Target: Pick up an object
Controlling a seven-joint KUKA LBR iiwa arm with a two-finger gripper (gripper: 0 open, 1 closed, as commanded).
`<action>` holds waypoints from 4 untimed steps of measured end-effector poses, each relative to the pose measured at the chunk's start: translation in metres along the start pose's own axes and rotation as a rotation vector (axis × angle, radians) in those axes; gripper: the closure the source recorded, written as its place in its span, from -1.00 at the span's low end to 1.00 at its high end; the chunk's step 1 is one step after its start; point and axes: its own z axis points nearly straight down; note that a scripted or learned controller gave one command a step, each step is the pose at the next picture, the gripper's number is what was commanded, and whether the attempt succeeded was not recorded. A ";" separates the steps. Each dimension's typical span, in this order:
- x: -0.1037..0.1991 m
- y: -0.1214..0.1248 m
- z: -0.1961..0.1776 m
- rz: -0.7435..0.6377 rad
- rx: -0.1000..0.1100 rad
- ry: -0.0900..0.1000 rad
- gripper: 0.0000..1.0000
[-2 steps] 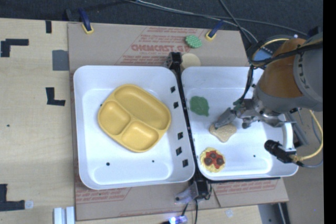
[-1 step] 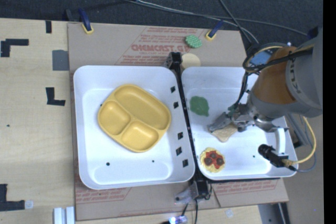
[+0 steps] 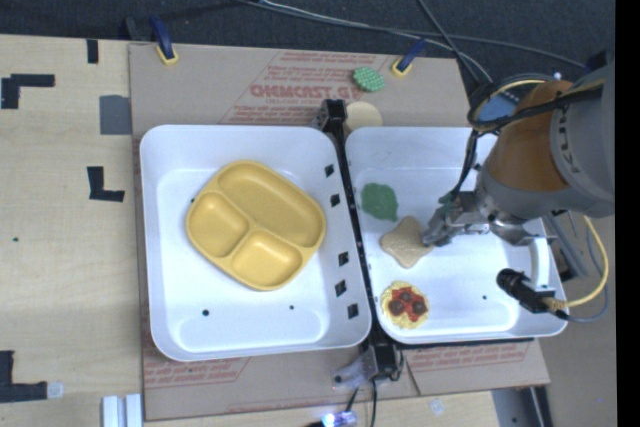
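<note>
A fixed overhead camera looks down at a slant on a bench (image 3: 60,215) bearing two shallow white bins side by side, divided by a black strip. The left bin (image 3: 170,315) holds a yellow divided tray (image 3: 256,224) lying at an angle near its middle. The right bin (image 3: 460,310) holds three small play-food pieces, loose and well apart from the walls, which leaves room for a grasp from above: a green leafy piece (image 3: 379,200), a tan toast-like slice (image 3: 404,242) just below it, and a round piece with red and dark topping (image 3: 404,304) nearer the front edge of the right bin. The grey arm (image 3: 560,165), with its orange band, reaches into the right bin, and its gripper (image 3: 440,229) sits low at the tan slice's right edge, seemingly touching it. The tan slice looks like the chosen object, since the gripper is lowered right beside it. Whether the gripper is wide, narrow or clasping the slice cannot be told at this resolution. A green knobbly item (image 3: 368,78) and a pale round item (image 3: 363,115) lie on the cardboard (image 3: 250,85) behind the bins.
</note>
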 end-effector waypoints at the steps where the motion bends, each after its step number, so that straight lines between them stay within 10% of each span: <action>1: -0.001 0.004 -0.042 0.000 0.008 0.004 1.00; 3: 0.010 0.008 -0.143 -0.001 0.006 0.004 1.00; 4: 0.063 0.029 -0.142 -0.006 0.010 0.006 1.00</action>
